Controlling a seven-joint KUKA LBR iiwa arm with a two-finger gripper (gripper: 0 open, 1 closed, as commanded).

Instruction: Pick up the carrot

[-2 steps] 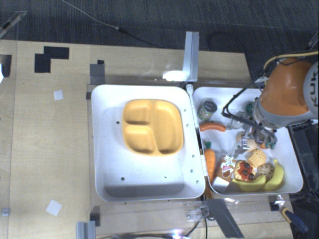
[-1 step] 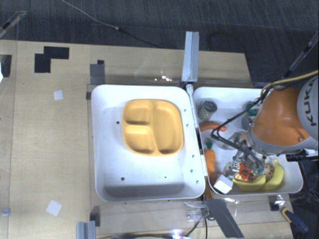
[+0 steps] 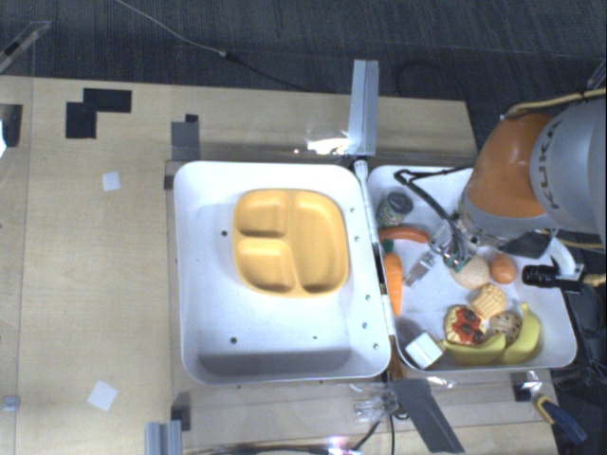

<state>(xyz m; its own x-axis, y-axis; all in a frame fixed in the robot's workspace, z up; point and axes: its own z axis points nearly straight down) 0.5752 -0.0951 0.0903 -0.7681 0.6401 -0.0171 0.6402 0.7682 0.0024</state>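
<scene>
Worktop (image 3: 95, 282): left bin (image 3: 204, 330) holds a yellow divided plate (image 3: 287, 240), open floor all round it. Right bin (image 3: 560, 349) crowded. Gripper (image 3: 446, 252) low in its middle; grip state cannot be told. Carrot (image 3: 393, 282) just left of gripper, along the bin's left wall. Banana (image 3: 507, 344), waffle (image 3: 489, 301), egg (image 3: 504, 269) on its other side.

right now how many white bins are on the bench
2. The left bin holds a yellow divided plate. The right bin holds the carrot, bananas and other toy food, with the arm over it.
</scene>
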